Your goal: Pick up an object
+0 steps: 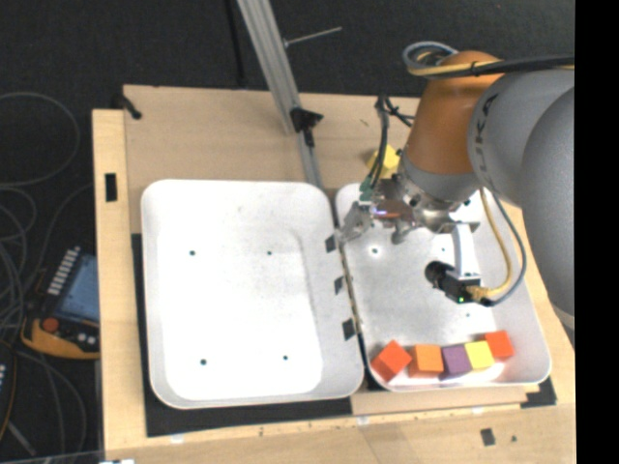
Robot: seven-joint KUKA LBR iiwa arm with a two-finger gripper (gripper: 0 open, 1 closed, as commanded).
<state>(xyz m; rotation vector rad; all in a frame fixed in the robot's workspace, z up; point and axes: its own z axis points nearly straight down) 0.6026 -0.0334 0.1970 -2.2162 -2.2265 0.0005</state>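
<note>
Along the near wall of the right bin (pixel 513 303) lies a row of small blocks: a red-orange block (pixel 392 359), an orange block (pixel 427 359), a purple block (pixel 455 359), a yellow block (pixel 480 355) and another red-orange block (pixel 499 344). My gripper (pixel 387 218) hangs under the orange wrist band over the far left part of the right bin, close to the wall between the bins. It is well away from the row of blocks. The wrist hides most of it from above.
The left bin (pixel 232 288) lies beside the right one. A slanted metal rail (pixel 280 75) crosses the bench behind the bins. Cables and a black fitting (pixel 450 280) hang from the wrist over the right bin. A handheld pendant (pixel 68 303) lies off the bench's left.
</note>
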